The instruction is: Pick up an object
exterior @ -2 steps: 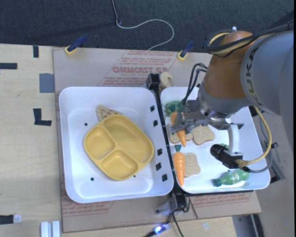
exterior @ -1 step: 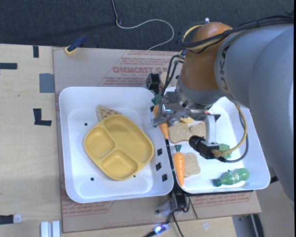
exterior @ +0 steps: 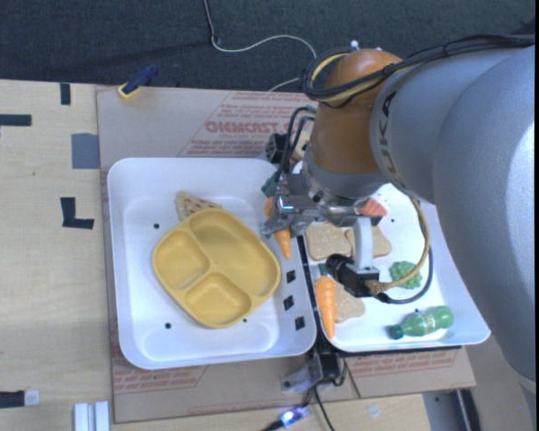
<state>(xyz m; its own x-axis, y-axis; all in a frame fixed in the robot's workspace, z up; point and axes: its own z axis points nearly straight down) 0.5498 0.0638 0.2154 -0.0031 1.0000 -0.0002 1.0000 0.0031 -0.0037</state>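
My gripper [exterior: 286,212] hangs low over the inner edge of the right bin [exterior: 458,335], at the divide between the two bins. Just below it a small orange carrot [exterior: 284,242] points down along that edge; whether the carrot is touched is hidden by the wrist. A second, larger carrot [exterior: 325,302] lies at the right bin's front left. Toast slices [exterior: 328,241] lie beneath the arm, and another slice [exterior: 349,307] sits beside the larger carrot. A green bottle [exterior: 420,321] lies on its side at the front right.
The left bin [exterior: 126,241] holds a yellow divided plate [exterior: 216,266] with a toast slice [exterior: 194,206] behind it. A green leafy piece [exterior: 406,275] and a red piece [exterior: 374,208] sit in the right bin. The arm's bulk covers that bin's back.
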